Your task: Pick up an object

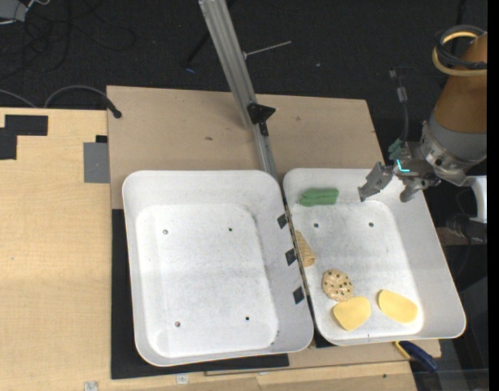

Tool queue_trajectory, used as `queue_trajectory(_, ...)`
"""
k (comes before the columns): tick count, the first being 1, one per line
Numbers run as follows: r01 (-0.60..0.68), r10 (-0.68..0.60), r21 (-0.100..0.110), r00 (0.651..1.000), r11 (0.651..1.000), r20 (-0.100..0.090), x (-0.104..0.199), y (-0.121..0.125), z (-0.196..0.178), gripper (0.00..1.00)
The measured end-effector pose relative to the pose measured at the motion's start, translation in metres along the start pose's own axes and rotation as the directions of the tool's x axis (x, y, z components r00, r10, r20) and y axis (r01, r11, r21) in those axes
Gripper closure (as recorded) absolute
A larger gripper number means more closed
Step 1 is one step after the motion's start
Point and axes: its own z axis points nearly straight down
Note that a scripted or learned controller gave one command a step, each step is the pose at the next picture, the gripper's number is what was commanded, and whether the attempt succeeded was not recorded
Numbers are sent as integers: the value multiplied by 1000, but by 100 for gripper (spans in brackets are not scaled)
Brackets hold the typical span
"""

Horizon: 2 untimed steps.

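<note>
The right bin holds a green block near its far left corner, a speckled round cookie toward the front, and two yellow pieces beside the front rim. A tan object lies against the bin's left wall. My gripper hangs open over the bin's far right corner, with nothing between its two dark fingers. It sits well to the right of the green block.
The left bin sits beside the right one, joined by black clips. A slanted aluminium rail rises behind the bins. The wooden bench spreads to the left.
</note>
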Motion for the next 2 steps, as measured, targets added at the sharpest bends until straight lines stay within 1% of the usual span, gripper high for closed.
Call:
queue_trajectory(1, 0, 0, 5, 1000, 1000, -1, 10, -2, 51, 0)
queue_trajectory(2, -2, 2, 7, 1000, 1000, -1, 9, -13, 110, 0)
